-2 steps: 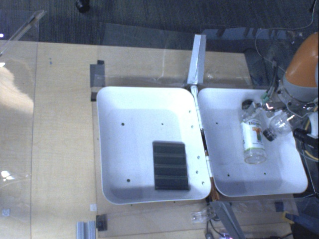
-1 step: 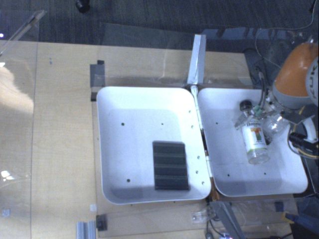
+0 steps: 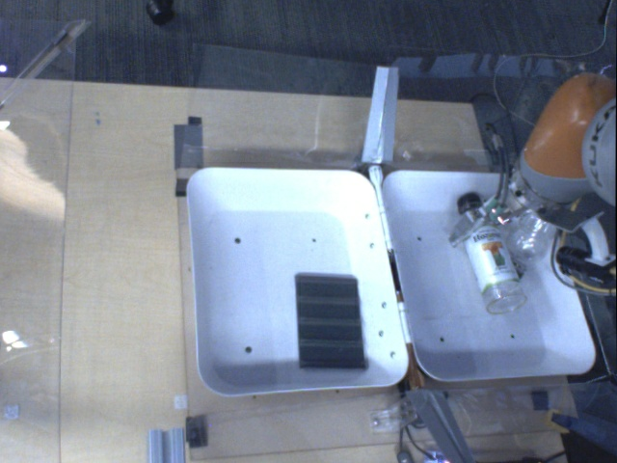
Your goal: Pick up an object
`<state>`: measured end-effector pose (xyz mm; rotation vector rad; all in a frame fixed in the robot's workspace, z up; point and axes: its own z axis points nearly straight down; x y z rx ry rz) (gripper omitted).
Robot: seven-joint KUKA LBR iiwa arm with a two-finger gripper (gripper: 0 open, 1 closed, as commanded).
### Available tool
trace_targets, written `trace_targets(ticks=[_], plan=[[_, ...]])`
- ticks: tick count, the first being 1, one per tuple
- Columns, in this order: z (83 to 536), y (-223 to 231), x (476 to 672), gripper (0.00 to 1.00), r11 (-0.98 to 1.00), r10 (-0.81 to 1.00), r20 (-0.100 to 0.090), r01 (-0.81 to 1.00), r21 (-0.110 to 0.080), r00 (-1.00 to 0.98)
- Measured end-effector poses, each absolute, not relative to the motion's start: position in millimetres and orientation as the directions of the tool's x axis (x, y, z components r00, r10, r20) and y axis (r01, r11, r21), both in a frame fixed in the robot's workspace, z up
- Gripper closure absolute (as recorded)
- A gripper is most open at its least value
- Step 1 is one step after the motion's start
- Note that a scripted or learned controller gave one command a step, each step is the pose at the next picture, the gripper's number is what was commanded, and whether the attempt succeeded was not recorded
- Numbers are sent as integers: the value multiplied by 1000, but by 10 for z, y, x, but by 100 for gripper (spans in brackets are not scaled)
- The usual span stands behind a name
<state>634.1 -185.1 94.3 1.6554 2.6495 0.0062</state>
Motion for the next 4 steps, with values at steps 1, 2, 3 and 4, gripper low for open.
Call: trace_targets(ticks=[1,2,3,4], plan=[[942,-1817,6349,0,461,888,-14,887,14,-461],[886,-1724,6552,0,473,881,-6,881,9,-473],[874,-1791,6292,0,321,947,-3,947,8,-321],[886,-1710,5998,0,432,902,-6,902,10,-432]])
